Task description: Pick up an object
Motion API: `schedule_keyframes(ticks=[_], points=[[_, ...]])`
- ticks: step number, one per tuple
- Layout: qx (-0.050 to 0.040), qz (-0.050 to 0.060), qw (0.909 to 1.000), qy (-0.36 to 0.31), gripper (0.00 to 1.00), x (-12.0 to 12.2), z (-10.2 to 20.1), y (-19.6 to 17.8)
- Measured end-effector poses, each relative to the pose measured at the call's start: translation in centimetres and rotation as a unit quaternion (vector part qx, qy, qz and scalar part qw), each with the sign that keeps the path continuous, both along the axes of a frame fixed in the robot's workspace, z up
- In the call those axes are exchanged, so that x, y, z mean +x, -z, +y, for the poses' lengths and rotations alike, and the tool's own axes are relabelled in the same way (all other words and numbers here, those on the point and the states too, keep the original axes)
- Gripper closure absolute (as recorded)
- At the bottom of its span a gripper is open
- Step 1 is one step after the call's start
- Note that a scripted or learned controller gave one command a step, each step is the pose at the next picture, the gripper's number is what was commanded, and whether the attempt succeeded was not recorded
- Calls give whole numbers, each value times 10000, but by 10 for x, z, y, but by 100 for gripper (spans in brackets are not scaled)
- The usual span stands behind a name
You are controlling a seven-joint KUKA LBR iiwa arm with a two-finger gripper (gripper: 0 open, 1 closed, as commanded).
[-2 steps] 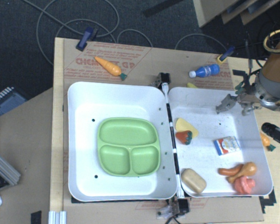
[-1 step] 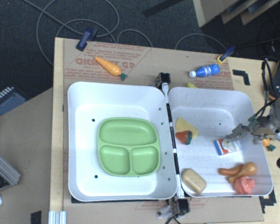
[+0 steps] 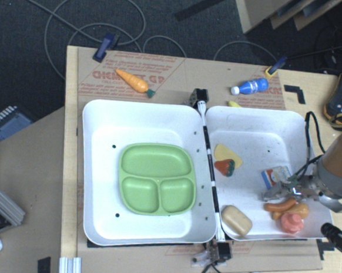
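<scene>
The hand (image 3: 280, 191) is sitting low in the right bin (image 3: 260, 125), at the right of the frame, with the grey arm (image 3: 336, 169) reaching in from the right edge. Whether the hand is spread or pressed together cannot be told; its metal parts are blurring into the clutter beneath.

An orange sausage-shaped toy (image 3: 280, 205) is lying directly below the hand, touching or nearly touching it. A pink rounded toy (image 3: 293, 222) is resting just beside the sausage, toward the lower right. A small blue-and-white item (image 3: 267, 177) is lying just left of the hand.

Further left in the same bin, a flat yellow wedge (image 3: 225, 153) is lying against a red-and-green toy (image 3: 225, 166). A tan, smooth bread-roll shape (image 3: 236, 220) is sitting at the bin's lower left corner.

The left bin (image 3: 98, 157) is holding a glossy green plastic tray (image 3: 156, 179) with three compartments.

On the cardboard-covered bench (image 3: 176, 74), above the bins, a toy carrot (image 3: 134, 80) is lying at upper left and a blue-and-white bottle (image 3: 250, 87) is lying on its side at upper right.
</scene>
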State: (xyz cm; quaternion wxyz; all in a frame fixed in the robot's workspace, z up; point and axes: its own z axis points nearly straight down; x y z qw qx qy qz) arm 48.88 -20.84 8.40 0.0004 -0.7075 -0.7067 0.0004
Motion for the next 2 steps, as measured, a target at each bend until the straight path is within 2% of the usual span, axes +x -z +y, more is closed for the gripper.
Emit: schedule_keyframes(ticks=[1,2], points=[[-3,-25,10000,-18,0,59,41,-99],[-6,6,10000,7,0,-2,-12,-84]])
